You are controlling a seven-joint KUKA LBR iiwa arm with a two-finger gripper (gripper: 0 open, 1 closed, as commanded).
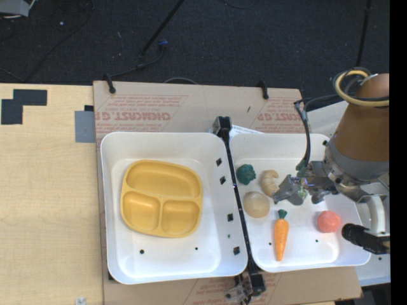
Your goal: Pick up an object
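Two white bins side by side on worktop. Left bin (114,170) carries yellow divided plate (162,197), prob. as drop place; plate has nothing on it. Right bin (254,148) holds toy food spread apart, apparently so each piece can be reached alone: green broccoli-like piece (245,173), two beige rounded pieces (269,182) and (257,204), carrot (280,236) lying lengthwise w/ green top away from camera, pink ball-like fruit (328,222).

Gripper (287,193) low over middle of right bin, coming from right. Jaws: cannot tell if apart or together, too dark and small; nothing seen clamped between.

Nearest things: beige pieces just left of gripper, carrot just below it toward camera. Pink fruit to right, under arm. Likely approach step, no pick yet; target prob. beige piece or carrot, not sure which.
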